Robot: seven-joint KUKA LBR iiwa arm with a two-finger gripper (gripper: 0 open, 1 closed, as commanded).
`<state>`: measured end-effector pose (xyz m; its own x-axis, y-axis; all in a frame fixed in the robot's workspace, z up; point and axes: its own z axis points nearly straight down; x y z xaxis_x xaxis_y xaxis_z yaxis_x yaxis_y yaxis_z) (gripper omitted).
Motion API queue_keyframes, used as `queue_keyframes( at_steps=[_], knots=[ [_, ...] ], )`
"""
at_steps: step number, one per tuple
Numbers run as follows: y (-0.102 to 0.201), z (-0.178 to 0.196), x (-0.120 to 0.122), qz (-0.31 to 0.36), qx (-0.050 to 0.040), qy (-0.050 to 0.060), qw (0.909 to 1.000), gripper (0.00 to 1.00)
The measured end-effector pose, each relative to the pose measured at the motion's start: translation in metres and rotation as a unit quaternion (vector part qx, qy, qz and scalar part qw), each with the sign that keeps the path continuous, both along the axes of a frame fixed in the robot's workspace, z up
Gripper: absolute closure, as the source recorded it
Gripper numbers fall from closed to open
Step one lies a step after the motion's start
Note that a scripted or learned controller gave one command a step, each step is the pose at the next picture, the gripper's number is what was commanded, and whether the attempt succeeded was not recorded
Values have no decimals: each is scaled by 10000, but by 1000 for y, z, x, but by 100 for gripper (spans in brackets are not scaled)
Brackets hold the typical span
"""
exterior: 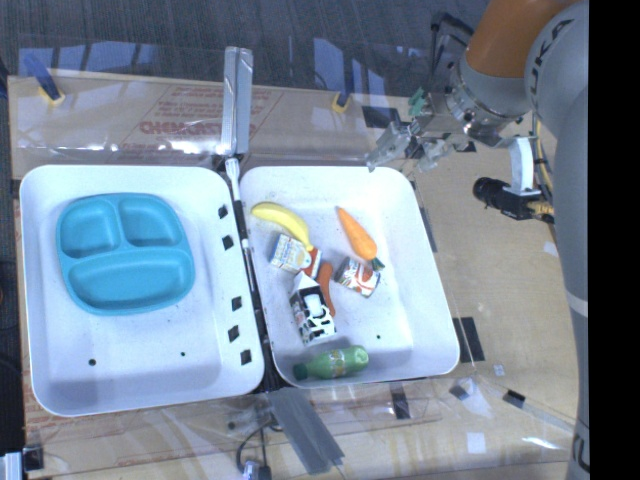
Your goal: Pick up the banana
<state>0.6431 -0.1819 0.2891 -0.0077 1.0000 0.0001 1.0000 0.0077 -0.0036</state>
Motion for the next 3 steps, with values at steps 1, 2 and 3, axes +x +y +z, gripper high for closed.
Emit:
queue_keyframes(
  at_steps=[1, 2, 3],
  knots=[
    [67, -115, 14, 711, 5, 0, 9975, 0],
    [72, -197, 14, 2677, 8, -7, 9635, 0],
    [72, -186, 15, 2695, 0, -18, 9630, 100]
  ],
)
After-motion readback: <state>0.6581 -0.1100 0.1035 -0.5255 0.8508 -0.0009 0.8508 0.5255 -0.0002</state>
